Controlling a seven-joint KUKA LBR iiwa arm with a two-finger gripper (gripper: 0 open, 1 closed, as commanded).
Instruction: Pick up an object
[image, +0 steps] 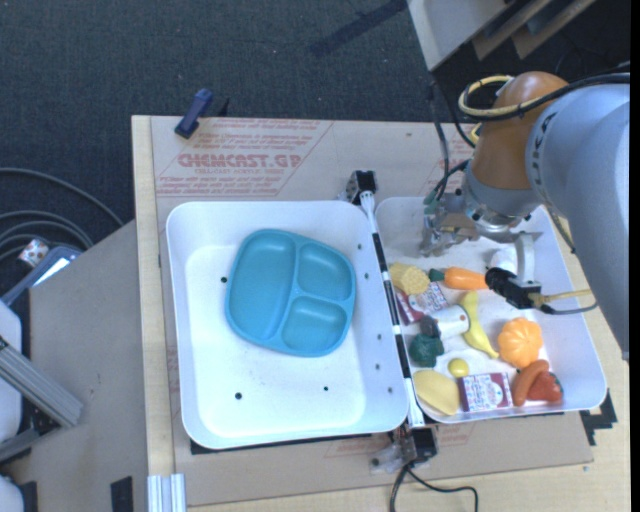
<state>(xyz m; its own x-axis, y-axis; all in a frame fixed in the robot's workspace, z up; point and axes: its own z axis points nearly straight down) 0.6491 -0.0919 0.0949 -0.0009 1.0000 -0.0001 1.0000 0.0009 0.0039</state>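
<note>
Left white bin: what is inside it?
The left white bin holds a light blue plastic divided plate with three compartments, lying flat near the middle. A few small dark specks dot the bin floor. Whatever lies under the plate is covered.

The bench (250, 160) was a flat board covered with brown protective paper carrying red printed lettering along its far part. Two shallow white bins rested directly on it, side by side and touching along their inner edges. The left bin (200, 390) occupied the middle of the board; the right bin (585, 350) reached its right edge. A small blue object (193, 113) lay at the board's far left corner.
</note>
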